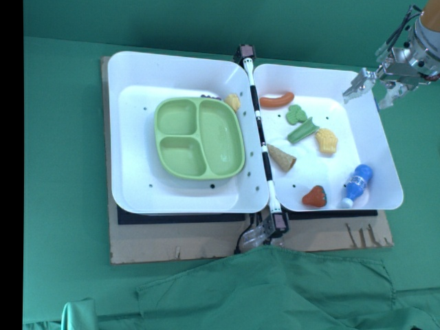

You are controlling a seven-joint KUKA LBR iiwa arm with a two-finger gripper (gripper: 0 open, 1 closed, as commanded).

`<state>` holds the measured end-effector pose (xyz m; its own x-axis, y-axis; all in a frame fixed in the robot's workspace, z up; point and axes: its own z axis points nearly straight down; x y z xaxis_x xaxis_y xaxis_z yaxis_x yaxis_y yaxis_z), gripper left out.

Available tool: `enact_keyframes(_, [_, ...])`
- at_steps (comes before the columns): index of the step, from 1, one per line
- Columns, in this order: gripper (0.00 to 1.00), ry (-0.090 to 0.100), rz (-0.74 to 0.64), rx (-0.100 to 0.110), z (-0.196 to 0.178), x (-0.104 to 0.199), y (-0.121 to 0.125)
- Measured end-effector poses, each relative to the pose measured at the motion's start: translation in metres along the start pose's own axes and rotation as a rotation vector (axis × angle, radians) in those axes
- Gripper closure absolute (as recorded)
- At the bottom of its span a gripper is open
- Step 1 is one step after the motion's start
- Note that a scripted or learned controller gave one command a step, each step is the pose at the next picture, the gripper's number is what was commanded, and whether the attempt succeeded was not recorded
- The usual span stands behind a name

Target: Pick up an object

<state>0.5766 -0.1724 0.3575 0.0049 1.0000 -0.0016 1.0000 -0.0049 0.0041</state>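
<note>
My gripper (pixel 372 93) hangs above the right bin's far right corner, fingers spread open with nothing between them. In the right bin (pixel 385 157) lie a red sausage (pixel 276 100), a green broccoli piece (pixel 296 114), a green pea pod (pixel 302 130), a yellow corn piece (pixel 326 140), a tan ice-cream cone (pixel 282 157), a red strawberry (pixel 315 196) and a blue-and-white bottle (pixel 357 183). All of these sit left of and nearer than the gripper.
The left bin (pixel 130 163) holds a light green divided plate (pixel 199 137) and a small yellow item (pixel 233 102) at its far right corner. A black-and-white bar (pixel 260 139) joins the bins. Green cloth (pixel 275 287) bunches at the front.
</note>
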Motion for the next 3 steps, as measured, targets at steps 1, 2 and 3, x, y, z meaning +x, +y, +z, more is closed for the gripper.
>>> enact_keyframes(1, [0.00,0.002,-0.002,0.008,0.101,0.017,0.009])
enact_keyframes(2, [0.00,-0.002,-0.001,-0.006,0.044,0.005,-0.014])
enact_keyframes(3, [0.00,0.002,-0.002,0.001,0.031,0.028,-0.060])
